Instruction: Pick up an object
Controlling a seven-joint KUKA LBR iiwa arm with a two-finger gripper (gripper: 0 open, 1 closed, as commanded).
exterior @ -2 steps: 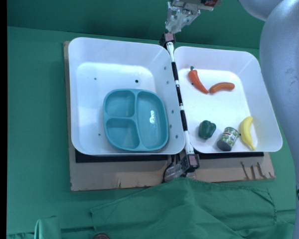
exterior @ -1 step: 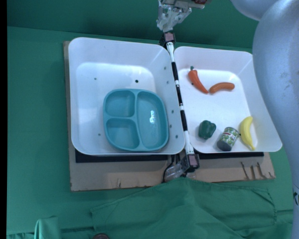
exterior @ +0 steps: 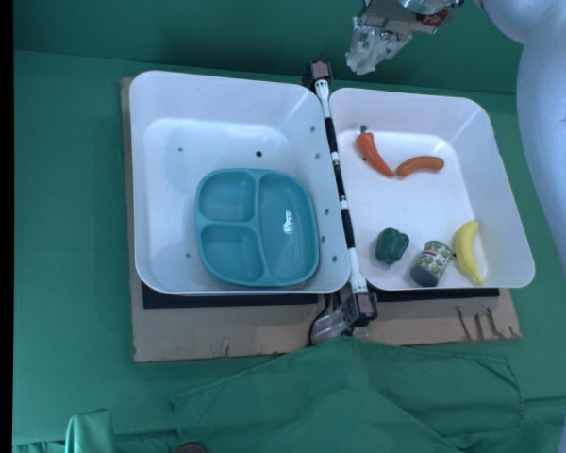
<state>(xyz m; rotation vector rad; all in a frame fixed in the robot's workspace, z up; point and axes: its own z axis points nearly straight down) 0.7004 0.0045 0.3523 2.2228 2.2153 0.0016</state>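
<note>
The right white bin (exterior: 495, 173) holds an orange carrot (exterior: 374, 153) with a green top, an orange sausage (exterior: 421, 165), a green pepper (exterior: 391, 244), a small can (exterior: 432, 262) and a yellow banana (exterior: 468, 250). My gripper (exterior: 367, 55) hangs high above the back edge of the bins, near the divider, well clear of every object. Nothing is between its fingers, which look close together.
The left white bin (exterior: 160, 130) holds a teal divided plate (exterior: 257, 226). A black-and-white rod (exterior: 337, 179) runs between the bins. Both bins rest on cardboard (exterior: 151, 333) over green cloth. My arm (exterior: 547, 159) comes down the right side.
</note>
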